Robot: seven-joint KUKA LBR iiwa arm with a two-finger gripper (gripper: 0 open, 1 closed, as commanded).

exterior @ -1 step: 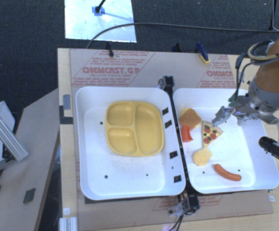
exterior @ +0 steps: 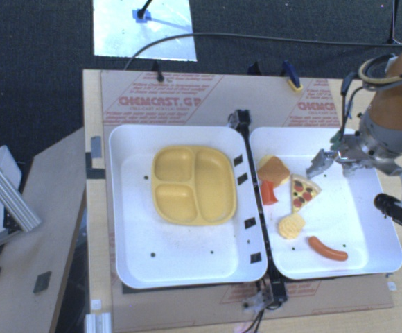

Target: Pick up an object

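The right bin (exterior: 367,255) holds several toy foods: a brown bread piece (exterior: 274,169), a red-orange piece (exterior: 269,193) below it, a pizza slice (exterior: 303,190), a yellow waffle-like round (exterior: 292,225) and a sausage (exterior: 327,248). My gripper (exterior: 321,162) reaches in from the right and hangs over the upper part of this bin, just up and right of the pizza slice. I see nothing between its fingers. Whether they are open or shut is unclear from this angle.
A yellow divided plate (exterior: 190,184) lies in the left bin (exterior: 135,255). A black divider with clips (exterior: 251,200) runs between the bins. The arm's orange band (exterior: 398,96) sits above the right bin's far corner. A cable (exterior: 187,37) crosses the back.
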